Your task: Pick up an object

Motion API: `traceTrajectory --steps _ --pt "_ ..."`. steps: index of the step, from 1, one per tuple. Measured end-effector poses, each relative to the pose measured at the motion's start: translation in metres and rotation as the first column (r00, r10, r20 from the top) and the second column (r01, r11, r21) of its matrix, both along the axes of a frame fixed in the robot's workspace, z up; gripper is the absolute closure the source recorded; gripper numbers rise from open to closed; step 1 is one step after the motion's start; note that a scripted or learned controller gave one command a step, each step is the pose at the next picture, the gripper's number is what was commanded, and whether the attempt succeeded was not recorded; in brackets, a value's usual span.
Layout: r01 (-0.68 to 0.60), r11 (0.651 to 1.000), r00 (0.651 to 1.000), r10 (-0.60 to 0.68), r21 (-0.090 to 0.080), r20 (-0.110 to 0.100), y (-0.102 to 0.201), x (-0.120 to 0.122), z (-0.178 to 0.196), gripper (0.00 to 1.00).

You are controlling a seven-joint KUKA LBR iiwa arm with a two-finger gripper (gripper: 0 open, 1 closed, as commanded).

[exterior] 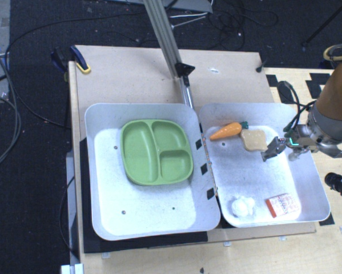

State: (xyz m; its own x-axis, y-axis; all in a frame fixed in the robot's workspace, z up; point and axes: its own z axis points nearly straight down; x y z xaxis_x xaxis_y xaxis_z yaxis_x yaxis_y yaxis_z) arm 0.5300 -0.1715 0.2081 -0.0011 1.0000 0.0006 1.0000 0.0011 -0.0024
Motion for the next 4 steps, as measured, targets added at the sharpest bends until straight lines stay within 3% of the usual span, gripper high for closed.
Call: traceTrajectory --steps 1,3,4 --pt "0.0 1.0 1.0 0.0 0.0 0.002 0.0 0.001 0.001 0.0" --pt "0.002 1.0 1.0 -0.002 -0.002 0.002 0.002 -0.003 -0.116 0.0" --pt "0.003 1.0 1.0 -0.003 -0.002 0.005 0.001 -0.003 -0.103 1.0"
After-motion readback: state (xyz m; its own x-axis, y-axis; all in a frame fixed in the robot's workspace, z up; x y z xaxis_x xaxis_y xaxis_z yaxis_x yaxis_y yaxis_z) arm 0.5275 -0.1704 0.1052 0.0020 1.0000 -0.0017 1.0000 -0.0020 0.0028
